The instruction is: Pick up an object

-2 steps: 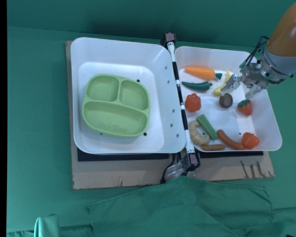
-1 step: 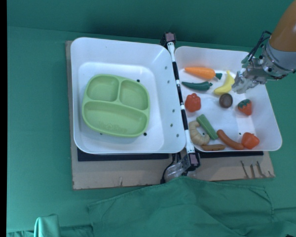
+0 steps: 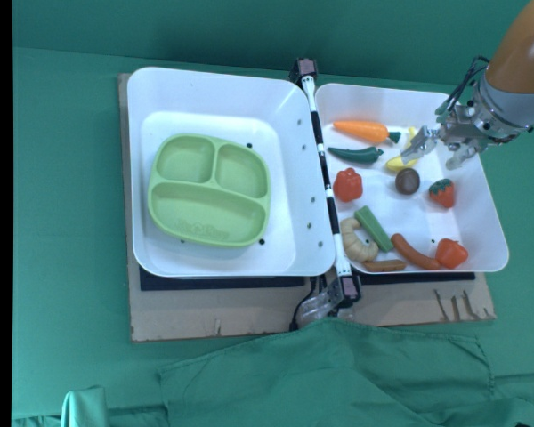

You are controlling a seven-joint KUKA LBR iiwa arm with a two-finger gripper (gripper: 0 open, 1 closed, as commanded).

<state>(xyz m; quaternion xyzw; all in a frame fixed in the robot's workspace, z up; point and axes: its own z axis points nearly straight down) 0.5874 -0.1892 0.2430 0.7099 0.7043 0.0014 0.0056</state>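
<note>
The right bin (image 3: 481, 221) holds several toy foods: an orange carrot (image 3: 362, 131), a green chilli (image 3: 355, 154), a yellow piece (image 3: 400, 160), a red pepper (image 3: 347, 185), a brown round piece (image 3: 407, 181), a strawberry (image 3: 441, 193), a green stick (image 3: 372, 228), a cream croissant shape (image 3: 358, 243), a sausage (image 3: 416, 253) and a small tomato (image 3: 451, 253). My gripper (image 3: 440, 147) hangs over the bin's upper right, just right of the yellow piece and above the brown piece. Its two fingers stand apart, with nothing between them.
The left bin (image 3: 160, 96) holds a light green divided plate (image 3: 210, 189). A black-and-white hinge strip (image 3: 325, 176) separates the bins. Both sit on a cardboard sheet (image 3: 205, 323) over green cloth, with a cloth fold (image 3: 338, 372) at the front.
</note>
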